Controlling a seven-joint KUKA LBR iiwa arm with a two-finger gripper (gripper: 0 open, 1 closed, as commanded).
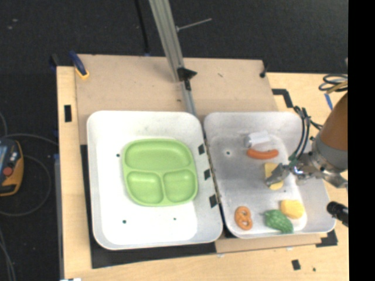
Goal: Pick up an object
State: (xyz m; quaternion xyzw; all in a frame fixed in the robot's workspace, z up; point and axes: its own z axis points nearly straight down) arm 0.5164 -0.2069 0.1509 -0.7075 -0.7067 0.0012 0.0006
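jaws over yellow piece, grip state unclear | orange sausage long axis left-right

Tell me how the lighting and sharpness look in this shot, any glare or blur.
Camera view: even overhead light with soft shadows; the left white bin is bright, nearly washed out; the right bin looks duller and scuffed; the whole frame is slightly soft, and the gripper is too blurred for detail.

Right white bin: open floor across its left and upper-left parts. Obstacles cluster right and bottom: orange sausage-shaped piece, yellow wedge, yellow lump, green leafy toy, brown pretzel. Left white bin: green three-compartment tray fills the centre; margins free.
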